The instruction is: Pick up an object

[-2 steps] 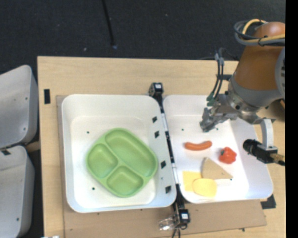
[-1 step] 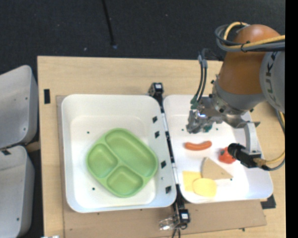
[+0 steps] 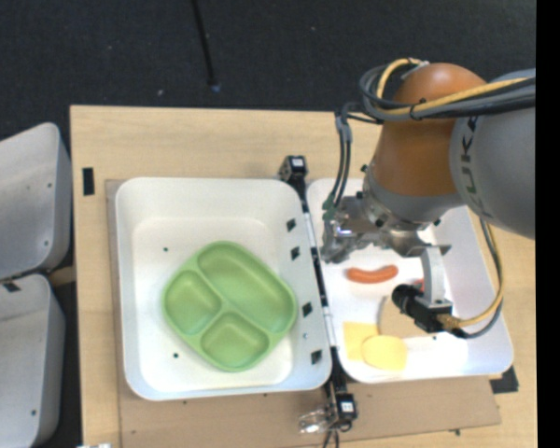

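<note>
Dark carpet floor around a light wooden bench (image 3: 196, 133); white chair seats (image 3: 19, 213) far left of the claw. Left bin (image 3: 135, 241) holds a green divided plate (image 3: 229, 304), well left of the claw. Claw (image 3: 341, 241) hangs over the right bin (image 3: 476, 343) near the divider; can't tell if it's apart or together. Orange sausage (image 3: 371, 273) lies just right of and below it, not gripped. Yellow pieces (image 3: 373, 345) lie further below.

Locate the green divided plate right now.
The green divided plate lies in the left bin, toward its front-centre, across the divider from the orange sausage-shaped toy in the right bin.
</note>
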